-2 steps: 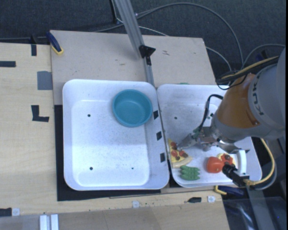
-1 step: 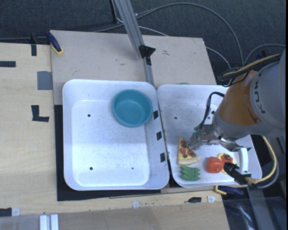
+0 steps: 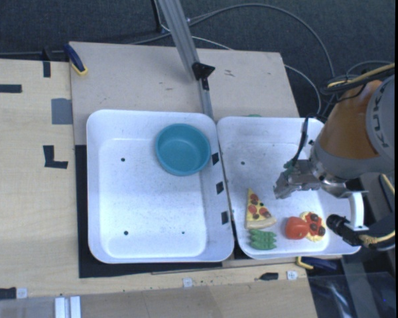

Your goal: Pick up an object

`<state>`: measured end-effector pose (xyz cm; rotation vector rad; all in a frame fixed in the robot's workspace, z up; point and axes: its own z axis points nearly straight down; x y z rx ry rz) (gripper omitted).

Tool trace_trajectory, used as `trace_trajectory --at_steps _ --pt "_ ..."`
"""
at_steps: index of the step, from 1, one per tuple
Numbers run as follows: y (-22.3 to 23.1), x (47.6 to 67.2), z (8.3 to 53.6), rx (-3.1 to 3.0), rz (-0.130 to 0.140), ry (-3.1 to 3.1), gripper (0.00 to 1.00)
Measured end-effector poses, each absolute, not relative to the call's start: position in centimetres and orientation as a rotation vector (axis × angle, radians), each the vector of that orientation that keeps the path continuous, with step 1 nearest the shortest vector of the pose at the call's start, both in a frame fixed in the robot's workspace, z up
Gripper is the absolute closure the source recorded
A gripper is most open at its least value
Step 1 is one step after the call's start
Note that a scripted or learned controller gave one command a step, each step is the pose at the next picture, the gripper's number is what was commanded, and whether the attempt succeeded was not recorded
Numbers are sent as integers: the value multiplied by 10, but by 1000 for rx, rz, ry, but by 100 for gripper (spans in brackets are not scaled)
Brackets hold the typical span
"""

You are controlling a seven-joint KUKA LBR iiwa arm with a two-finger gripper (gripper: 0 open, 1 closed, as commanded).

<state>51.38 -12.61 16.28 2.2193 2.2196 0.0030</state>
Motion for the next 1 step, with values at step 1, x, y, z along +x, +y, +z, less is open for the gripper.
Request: trace_trajectory --at_steps 1 --pt "-129 515 224 2219 4 2219 100"
